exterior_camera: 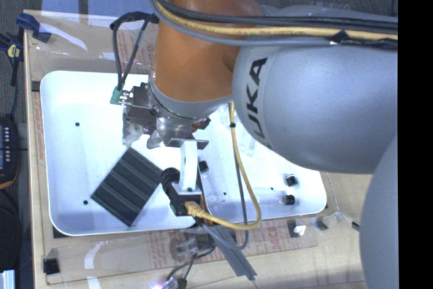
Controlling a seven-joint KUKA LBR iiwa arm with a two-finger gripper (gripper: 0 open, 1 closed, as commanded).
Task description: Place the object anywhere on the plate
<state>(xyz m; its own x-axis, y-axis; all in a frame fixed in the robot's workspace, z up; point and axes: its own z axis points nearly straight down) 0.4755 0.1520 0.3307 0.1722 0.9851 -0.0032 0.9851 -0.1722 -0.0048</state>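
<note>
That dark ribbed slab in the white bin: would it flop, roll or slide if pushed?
The dark ribbed slab has straight edges, so it is probably stiff. Lying flat, it seems unlikely to roll or tip. On the smooth white bin floor it would likely slide.

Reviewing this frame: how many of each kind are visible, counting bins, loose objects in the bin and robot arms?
White bin: 1
Black ribbed block: 1
Grey and orange arm: 1
Total: 3
</note>
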